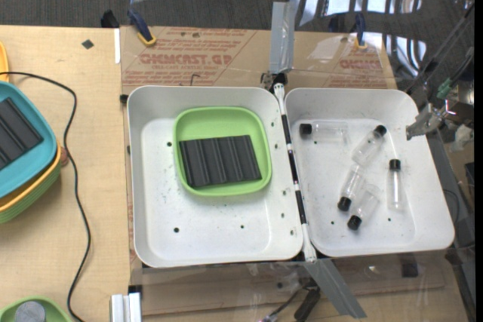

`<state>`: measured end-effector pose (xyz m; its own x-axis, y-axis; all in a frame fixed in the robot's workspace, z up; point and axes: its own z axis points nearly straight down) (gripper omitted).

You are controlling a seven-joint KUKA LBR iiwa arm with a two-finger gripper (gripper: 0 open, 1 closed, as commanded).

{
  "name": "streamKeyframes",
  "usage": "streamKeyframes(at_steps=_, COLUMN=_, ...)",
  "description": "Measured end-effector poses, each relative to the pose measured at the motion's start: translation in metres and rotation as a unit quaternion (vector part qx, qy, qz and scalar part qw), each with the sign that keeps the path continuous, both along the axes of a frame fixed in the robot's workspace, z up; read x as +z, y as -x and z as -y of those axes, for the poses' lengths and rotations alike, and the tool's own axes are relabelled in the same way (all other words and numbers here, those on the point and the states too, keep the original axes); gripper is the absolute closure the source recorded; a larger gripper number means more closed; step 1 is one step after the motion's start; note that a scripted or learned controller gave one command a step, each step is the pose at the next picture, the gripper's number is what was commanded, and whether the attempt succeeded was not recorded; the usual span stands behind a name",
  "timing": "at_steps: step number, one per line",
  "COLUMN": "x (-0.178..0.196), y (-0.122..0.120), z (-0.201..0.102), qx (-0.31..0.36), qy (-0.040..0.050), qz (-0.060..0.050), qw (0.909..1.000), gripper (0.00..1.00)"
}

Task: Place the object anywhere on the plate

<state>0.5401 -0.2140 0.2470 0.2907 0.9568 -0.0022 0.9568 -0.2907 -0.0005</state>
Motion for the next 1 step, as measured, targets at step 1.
streamKeyframes(at_steps=1, x=0.0882, y=-0.0048, z=-0.0029, qx=-0.053, qy=0.0000, qz=-0.001, qw=0.9986, gripper=0.00)
